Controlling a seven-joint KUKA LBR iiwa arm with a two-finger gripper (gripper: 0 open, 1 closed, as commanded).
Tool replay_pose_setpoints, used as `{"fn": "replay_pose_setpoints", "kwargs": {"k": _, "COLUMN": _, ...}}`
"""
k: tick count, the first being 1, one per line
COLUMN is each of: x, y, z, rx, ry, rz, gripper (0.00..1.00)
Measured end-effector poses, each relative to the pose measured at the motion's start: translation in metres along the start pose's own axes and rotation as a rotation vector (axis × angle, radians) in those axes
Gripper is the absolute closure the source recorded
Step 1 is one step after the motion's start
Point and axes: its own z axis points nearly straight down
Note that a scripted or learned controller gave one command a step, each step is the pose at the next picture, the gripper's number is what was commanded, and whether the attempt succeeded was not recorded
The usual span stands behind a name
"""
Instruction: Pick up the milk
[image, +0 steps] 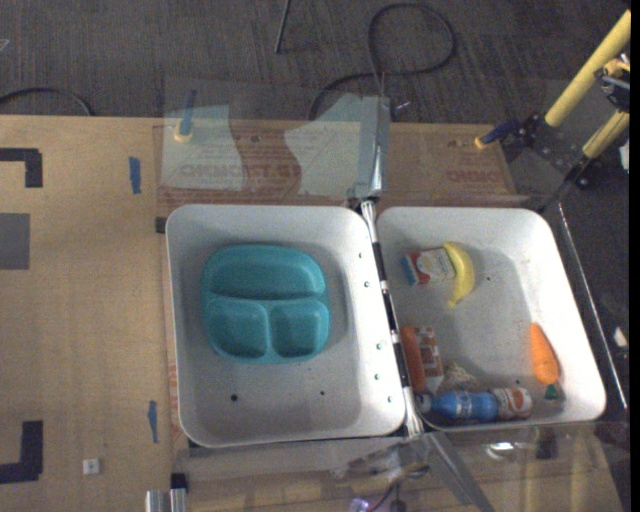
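White milk carton (429, 266) touching banana (460, 272), right bin (570, 300).

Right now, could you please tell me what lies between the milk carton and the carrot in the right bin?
In the camera view, the banana lies right beside the milk carton; beyond it, bare bin floor runs to the carrot.

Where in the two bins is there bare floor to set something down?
Left bin: bare floor in front of and right of the teal tray. Right bin: an open patch mid-floor, between the banana, the carrot and the bottle. It is crowded along the right bin's left wall and front, around the milk carton and orange packet.
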Motion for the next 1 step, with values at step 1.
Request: {"fn": "replay_pose_setpoints", "kwargs": {"k": 1, "x": 0.0024, "y": -0.0024, "z": -0.0106, "rx": -0.002, "ry": 0.000, "rz": -0.007, "gripper": 1.00}}
